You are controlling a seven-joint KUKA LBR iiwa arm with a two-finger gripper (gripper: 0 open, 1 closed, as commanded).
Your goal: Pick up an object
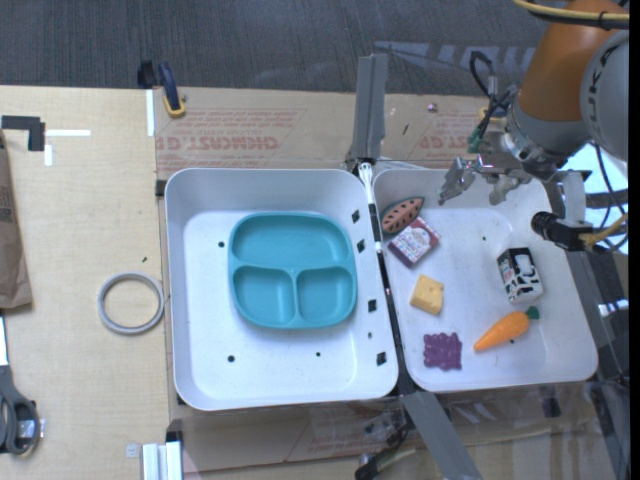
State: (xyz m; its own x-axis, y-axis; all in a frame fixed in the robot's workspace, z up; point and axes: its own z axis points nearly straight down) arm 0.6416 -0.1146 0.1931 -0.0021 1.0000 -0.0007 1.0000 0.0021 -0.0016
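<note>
We saw the tool [478, 175] poised over the right bin's [560, 368] far edge, fingers spread, gripping nothing. Below it lay a cheese wedge [428, 295], carrot [502, 331] and milk carton [520, 274]; the teal plate [293, 269] filled the left bin [190, 298].

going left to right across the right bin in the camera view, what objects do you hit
brown oval toy → maroon packet → yellow cheese block → purple piece → orange carrot → black-and-white carton
</note>
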